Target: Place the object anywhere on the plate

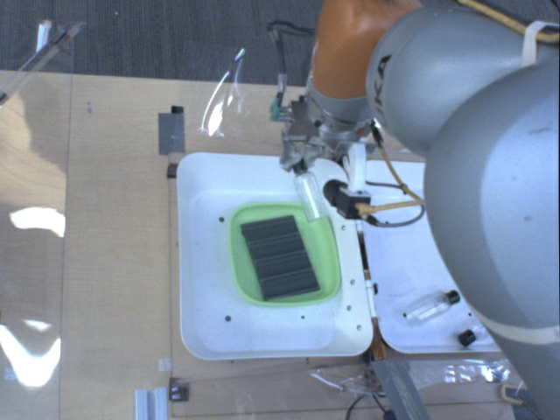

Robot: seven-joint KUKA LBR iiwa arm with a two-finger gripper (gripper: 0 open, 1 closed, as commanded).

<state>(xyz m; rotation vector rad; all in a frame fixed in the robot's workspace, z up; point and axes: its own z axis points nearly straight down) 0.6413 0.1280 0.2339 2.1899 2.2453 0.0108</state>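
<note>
A light green plate (325, 261) lies in the left white bin (203, 261). A dark grey ridged slab (279, 257) rests on the plate's middle. My gripper (300, 166) hangs over the plate's far right corner, shut on a clear vial (308, 198). The vial tilts downward from the fingers, and its lower end is just above the plate's far rim. The arm's orange band and grey body cover the upper right of the view.
In the right bin (398, 278) lie another clear vial with a black cap (429, 307) and a small black piece (466, 336). A black cable (398, 208) loops from the wrist over the divider between the bins. A grey bracket (171, 131) sits on the bench beyond the left bin.
</note>
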